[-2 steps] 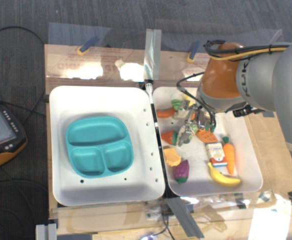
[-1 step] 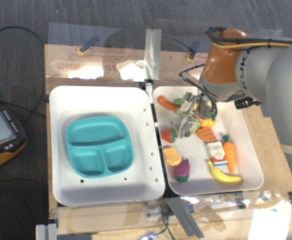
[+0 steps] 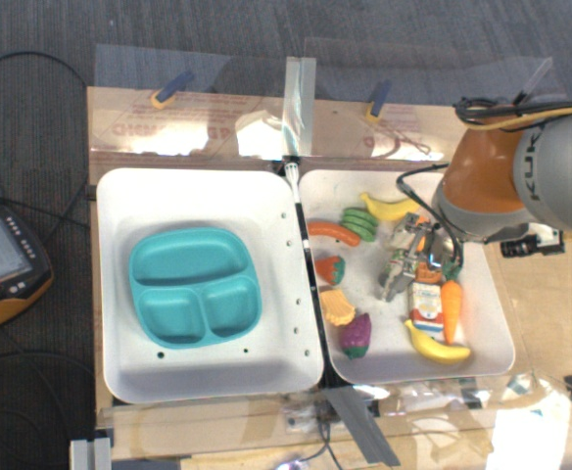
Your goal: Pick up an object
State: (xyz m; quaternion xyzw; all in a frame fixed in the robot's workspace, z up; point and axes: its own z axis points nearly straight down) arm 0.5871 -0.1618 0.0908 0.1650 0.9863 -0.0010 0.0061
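My gripper hangs low in the right bin, over bare white floor near the bin's middle. It is open, and nothing sits between its fingers. Just to its right lie a white and red juice carton and an orange carrot. A yellow banana rests at the front. Another banana and a green vegetable lie behind the gripper. To its left are an orange-red sausage, a red and green fruit, an orange piece and a purple eggplant.
The left bin holds a teal divided plate. A raised divider separates the two bins. The arm's orange band and cables hang over the right bin's back right corner. A handheld controller lies on the floor at far left.
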